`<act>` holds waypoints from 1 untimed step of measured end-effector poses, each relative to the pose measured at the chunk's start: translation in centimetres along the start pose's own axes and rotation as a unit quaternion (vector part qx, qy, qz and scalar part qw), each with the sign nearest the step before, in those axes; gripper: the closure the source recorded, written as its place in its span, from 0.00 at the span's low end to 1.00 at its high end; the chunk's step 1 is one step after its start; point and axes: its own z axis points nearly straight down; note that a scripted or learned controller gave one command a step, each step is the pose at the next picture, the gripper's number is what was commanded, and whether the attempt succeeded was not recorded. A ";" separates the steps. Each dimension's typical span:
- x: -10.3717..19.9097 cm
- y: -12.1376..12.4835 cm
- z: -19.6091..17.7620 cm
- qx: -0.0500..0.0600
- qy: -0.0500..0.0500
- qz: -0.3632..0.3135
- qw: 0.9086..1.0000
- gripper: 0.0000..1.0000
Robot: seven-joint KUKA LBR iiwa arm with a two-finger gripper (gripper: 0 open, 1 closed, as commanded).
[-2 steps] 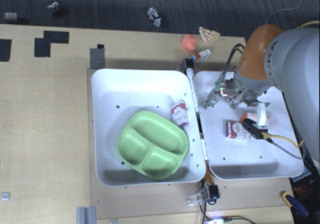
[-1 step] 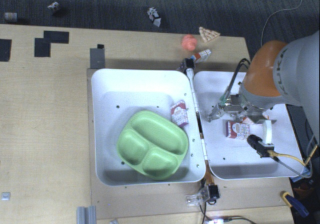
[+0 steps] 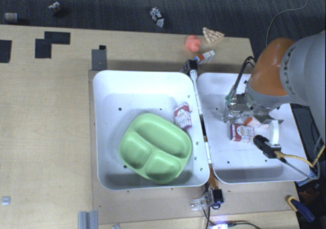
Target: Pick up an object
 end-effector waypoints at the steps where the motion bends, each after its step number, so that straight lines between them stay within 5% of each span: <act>1: -4.8 4.9 1.3 0.003 -0.001 0.001 1.000 1.00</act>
